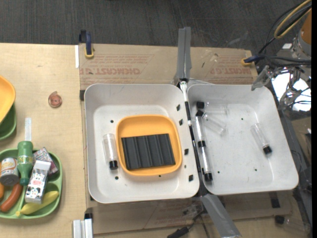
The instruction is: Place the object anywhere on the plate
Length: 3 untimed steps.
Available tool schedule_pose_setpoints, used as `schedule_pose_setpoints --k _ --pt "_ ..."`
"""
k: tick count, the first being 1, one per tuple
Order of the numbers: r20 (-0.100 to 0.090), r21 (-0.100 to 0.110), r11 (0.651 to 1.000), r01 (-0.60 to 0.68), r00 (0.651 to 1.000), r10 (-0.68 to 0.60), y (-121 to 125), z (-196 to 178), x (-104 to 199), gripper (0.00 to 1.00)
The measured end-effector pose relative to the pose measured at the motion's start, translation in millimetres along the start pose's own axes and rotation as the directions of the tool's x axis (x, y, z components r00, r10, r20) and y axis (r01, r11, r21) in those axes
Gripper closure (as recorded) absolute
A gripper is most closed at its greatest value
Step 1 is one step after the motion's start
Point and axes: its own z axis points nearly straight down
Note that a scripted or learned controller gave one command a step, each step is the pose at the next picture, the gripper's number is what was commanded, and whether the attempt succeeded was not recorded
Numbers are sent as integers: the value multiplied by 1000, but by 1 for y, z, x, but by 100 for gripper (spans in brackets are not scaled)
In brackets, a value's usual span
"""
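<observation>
1. green dish (57, 182) of toy food is seen nearest, at the table's (39, 128) lower left; it is taken to play no part in the task.
2. the orange plate (148, 121) is set in the left bin (99, 185); a dark ribbed slab (148, 150) is laid flat on it, well inside the rim.
3. if the slab is the object meant, the placing is judged done, with only the arm's retreat left; the arm (303, 36) is seen high at the right, beyond the right bin (237, 170) and well apart from the plate.
4. whether the arm's grasping end is open or closed cannot be told; nothing can be made out in its hold.
5. a clear vial (110, 151) with a black cap is lying just beside the plate's left edge, off the plate; should it be the object instead, the whole pick and place is left to do.
6. materials: the plate looks like smooth moulded plastic, a rounded square with a raised lip; the slab is matt, rectangular and grooved lengthwise; the bins are glossy white and shallow; another capped vial (261, 139) in the right bin is transparent, cylindrical and likely to roll.
</observation>
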Motion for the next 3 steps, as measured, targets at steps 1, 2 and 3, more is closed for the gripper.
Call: schedule_pose_setpoints --k 1,2,3 --pt "0 0 961 277 961 -277 0 -1 0 0" --pt "1 -3 915 404 915 -404 1 -5 -1 0" --pt "2 -4 888 460 888 -460 0 -4 0 0"
